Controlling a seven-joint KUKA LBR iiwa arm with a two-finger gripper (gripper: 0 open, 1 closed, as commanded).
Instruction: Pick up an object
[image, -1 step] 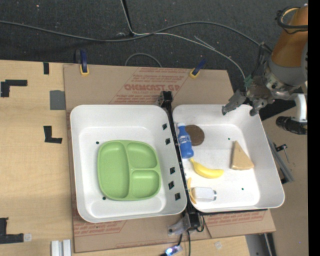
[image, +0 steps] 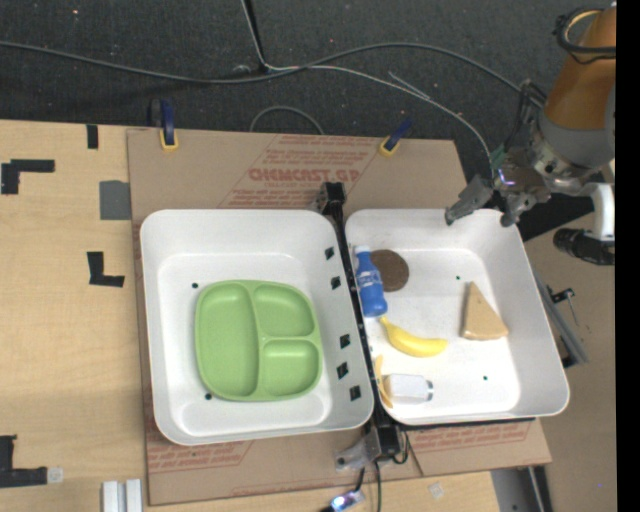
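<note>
The right bin (image: 520, 300) holds a blue bottle (image: 370, 285) against its left wall, with a brown round cookie (image: 392, 270) just right of it. A yellow banana (image: 412, 342) lies in the middle, a tan wedge (image: 482, 314) to its right, and a white and grey object (image: 407, 387) near the front. My gripper (image: 484, 206) hangs over the bin's far right corner, above and apart from all of these. Its two fingers are spread open with nothing between them.
The left bin (image: 165, 300) carries a green divided plate (image: 258, 338). Both bins rest on a cardboard sheet (image: 290, 170) clamped at the back. Cables (image: 300, 68) run across the dark floor behind. The arm (image: 585, 90) enters from the upper right.
</note>
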